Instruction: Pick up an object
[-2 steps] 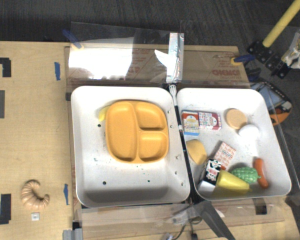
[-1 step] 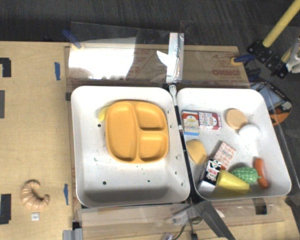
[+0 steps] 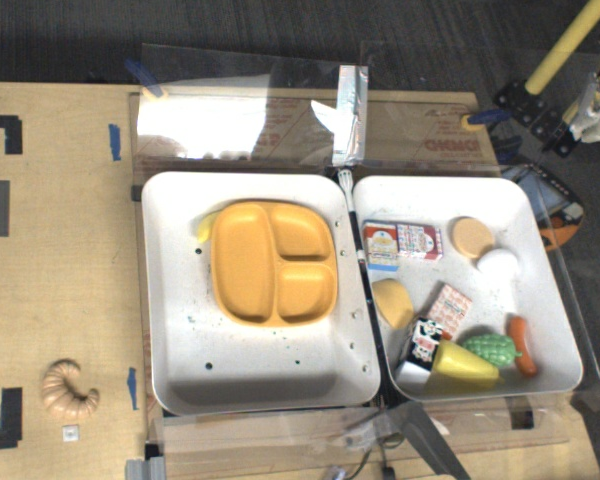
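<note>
The right bin [image 3: 540,230] holds several small objects. Among them are a red and white carton [image 3: 401,242], a tan round piece [image 3: 471,236], a white egg-like ball [image 3: 498,264] and a yellow wedge [image 3: 392,302]. Nearer the front lie a pink and white packet [image 3: 450,310], a black and white carton [image 3: 424,344], a yellow lemon-like piece [image 3: 464,364], a green bumpy piece [image 3: 490,348] and an orange carrot [image 3: 521,344]. An orange divided tray [image 3: 274,261] rests in the left bin [image 3: 170,298].
A croissant-like toy [image 3: 68,388] lies on the wooden bench at the front left, outside the bins. A clear plastic sheet [image 3: 240,118] and a shiny upright divider [image 3: 350,116] stand behind the bins. A yellow-handled tool [image 3: 572,38] lies at the top right.
</note>
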Motion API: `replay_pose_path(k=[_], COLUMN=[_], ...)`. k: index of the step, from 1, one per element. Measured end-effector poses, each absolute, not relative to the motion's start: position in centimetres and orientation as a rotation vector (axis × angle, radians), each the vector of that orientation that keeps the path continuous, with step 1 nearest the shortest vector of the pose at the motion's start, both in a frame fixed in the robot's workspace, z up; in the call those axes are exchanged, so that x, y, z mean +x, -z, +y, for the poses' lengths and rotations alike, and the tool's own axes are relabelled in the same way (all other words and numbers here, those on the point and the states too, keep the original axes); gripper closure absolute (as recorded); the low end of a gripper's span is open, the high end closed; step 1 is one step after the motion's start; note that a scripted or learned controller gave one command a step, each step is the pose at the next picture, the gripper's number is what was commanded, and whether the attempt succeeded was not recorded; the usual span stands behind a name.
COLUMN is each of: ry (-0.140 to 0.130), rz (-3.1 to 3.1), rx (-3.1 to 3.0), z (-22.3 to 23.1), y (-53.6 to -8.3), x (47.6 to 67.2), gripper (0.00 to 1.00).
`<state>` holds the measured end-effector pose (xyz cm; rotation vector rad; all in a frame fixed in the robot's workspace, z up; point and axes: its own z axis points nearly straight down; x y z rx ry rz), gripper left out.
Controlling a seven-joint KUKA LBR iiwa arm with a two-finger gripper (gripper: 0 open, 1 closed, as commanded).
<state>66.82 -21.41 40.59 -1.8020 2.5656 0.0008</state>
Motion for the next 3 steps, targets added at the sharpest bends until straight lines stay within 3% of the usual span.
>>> replay_pose_path(k=[1,2,3], ry=[0.003,-0.018,0.006], rz=[2.624,2.497,2.31], rx=[-1.71,-1.909,-2.117], z=[-19.9,-22.3,-21.5], y=[-43.8,-26.4,-35.8], x=[66.9,64.9,66.9], gripper=[1.0,1.0,1.0])
